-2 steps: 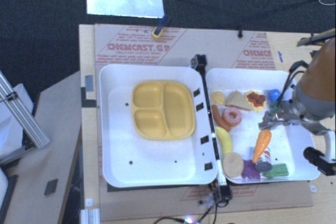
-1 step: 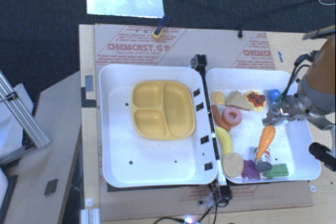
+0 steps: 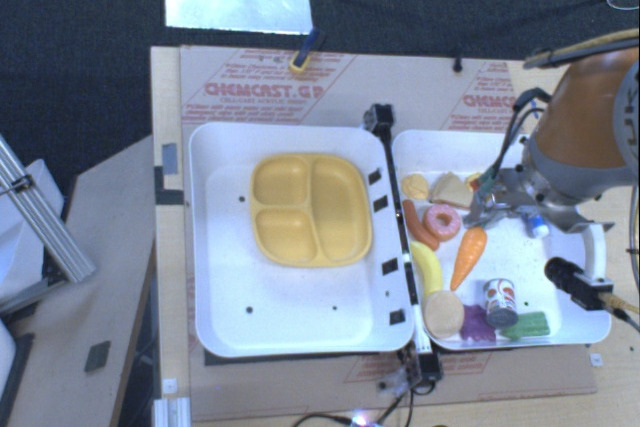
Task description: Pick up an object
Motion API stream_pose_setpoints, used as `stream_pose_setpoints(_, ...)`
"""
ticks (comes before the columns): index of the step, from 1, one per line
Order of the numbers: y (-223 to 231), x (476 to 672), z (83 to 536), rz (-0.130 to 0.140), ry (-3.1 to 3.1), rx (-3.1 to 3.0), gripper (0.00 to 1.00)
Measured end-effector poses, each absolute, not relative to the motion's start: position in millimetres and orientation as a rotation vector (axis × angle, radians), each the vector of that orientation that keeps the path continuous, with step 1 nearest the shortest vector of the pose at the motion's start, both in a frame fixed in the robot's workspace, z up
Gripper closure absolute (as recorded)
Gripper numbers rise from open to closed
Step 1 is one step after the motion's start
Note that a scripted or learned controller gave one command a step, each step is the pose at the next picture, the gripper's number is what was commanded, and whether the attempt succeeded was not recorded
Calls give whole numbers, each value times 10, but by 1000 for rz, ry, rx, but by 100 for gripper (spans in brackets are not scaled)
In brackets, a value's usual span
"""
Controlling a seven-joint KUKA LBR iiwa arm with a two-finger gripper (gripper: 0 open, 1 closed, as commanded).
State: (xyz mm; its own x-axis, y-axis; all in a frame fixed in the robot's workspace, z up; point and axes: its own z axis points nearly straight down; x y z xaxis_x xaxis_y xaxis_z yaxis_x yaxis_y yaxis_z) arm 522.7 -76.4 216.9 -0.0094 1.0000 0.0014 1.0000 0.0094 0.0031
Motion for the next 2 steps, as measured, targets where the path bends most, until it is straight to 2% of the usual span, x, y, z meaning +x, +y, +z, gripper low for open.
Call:
stream_pose_setpoints(1,-302,5483,2302,7,2231,2209,100)
stream_pose_setpoints(2,90,5827,2164,4,2230,2211,100)
